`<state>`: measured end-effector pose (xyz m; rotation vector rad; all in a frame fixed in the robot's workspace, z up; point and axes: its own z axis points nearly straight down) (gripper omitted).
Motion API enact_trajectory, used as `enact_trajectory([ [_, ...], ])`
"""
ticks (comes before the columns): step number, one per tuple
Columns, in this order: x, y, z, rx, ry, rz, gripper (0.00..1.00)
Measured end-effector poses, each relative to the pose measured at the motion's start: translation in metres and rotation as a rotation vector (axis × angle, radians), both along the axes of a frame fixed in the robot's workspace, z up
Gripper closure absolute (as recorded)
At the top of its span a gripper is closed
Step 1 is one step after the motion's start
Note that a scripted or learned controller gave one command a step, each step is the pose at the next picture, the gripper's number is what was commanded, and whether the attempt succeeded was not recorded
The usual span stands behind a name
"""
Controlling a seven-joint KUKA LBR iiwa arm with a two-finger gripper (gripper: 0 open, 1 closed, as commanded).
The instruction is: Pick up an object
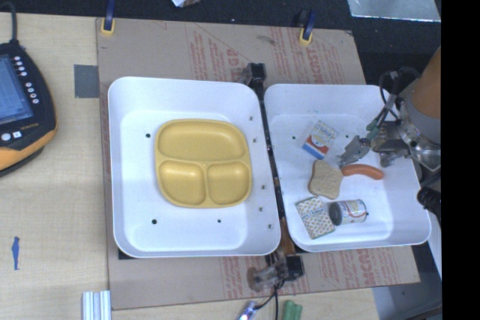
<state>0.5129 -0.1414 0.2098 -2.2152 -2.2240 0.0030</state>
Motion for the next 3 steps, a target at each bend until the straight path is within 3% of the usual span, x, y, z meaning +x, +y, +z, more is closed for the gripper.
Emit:
enact_trajectory([
  [1, 0.048, 0.047, -0.118, 0.000, 0.004, 0.002, 0.00],
  [2, 0.031, 0.025, -0.118, -0.001, 0.002, 0.001, 0.00],
  [3, 0.045, 0.028, -0.118, -0.002, -0.001, 0.002, 0.00],
])
